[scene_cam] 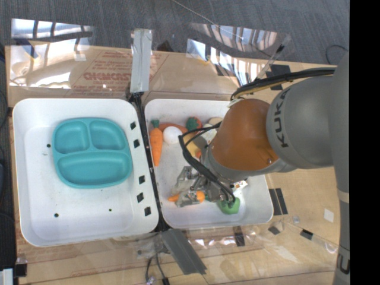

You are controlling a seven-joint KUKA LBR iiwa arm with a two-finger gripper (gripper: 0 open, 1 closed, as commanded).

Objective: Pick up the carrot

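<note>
Looming at right of frame, the grey arm lowers its hand (191, 190), whose grip I cannot tell, over a small orange piece (200, 197) low in the right bin (256, 214), while the carrot (156, 145) lies against that bin's left wall, so the likely failure is closing on the wrong thing.

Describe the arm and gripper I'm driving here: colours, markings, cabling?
The arm is smooth, rounded grey metal with dark KUKA lettering on its side and a glossy orange band above the wrist. Black cables loop along its top and curl around the wrist. The small gripper is bare silvery metal, angular against the rounded links.
</note>
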